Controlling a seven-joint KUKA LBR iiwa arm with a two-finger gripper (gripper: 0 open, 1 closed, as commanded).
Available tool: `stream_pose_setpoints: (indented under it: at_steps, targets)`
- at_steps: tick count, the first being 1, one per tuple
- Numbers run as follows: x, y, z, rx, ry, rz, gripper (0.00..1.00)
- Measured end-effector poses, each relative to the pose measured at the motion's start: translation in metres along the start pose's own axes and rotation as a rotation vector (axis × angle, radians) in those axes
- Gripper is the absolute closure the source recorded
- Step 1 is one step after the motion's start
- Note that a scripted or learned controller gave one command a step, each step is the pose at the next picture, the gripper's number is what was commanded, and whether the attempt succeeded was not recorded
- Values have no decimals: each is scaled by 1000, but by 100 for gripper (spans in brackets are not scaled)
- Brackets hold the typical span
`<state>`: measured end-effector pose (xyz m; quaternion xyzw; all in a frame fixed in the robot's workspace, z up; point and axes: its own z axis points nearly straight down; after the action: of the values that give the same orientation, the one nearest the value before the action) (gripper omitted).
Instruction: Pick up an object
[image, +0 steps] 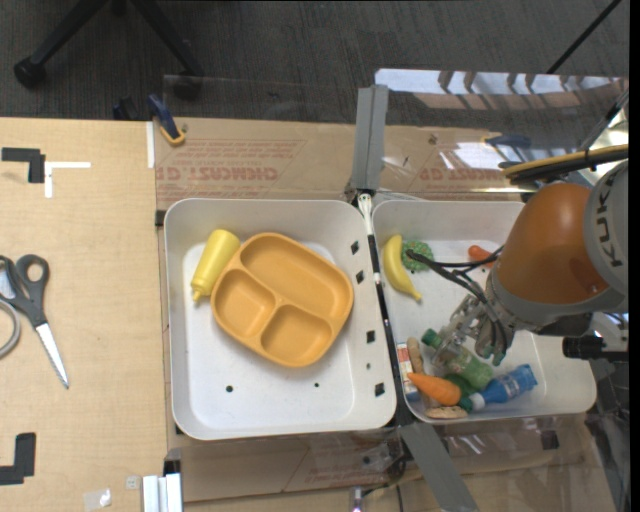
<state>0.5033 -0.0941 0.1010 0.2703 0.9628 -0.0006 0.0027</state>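
My gripper (472, 338) reaches down into the right bin (560, 398), low over a cluster of objects near its front. Right under it lies a green bottle-like item (468, 370). An orange carrot (437, 388) lies in front of that, and a blue bottle (506, 387) lies to its right. A yellow banana (400, 268) and a green leafy toy (419, 252) sit at the bin's back left. A small orange-red piece (482, 254) peeks out beside the arm. The orange wrist band (555, 255) hides part of the bin's back.
The left bin (260, 400) holds a yellow divided plate (283, 298) and a yellow bottle (213, 262) at its left. Scissors (36, 312) lie on the wooden bench at the far left. A grey divider (369, 140) stands behind the bins.
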Motion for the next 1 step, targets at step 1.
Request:
stream_pose_setpoints:
  at_steps: [1]
  targets:
    - [0, 0, 0, 0, 0, 0, 0]
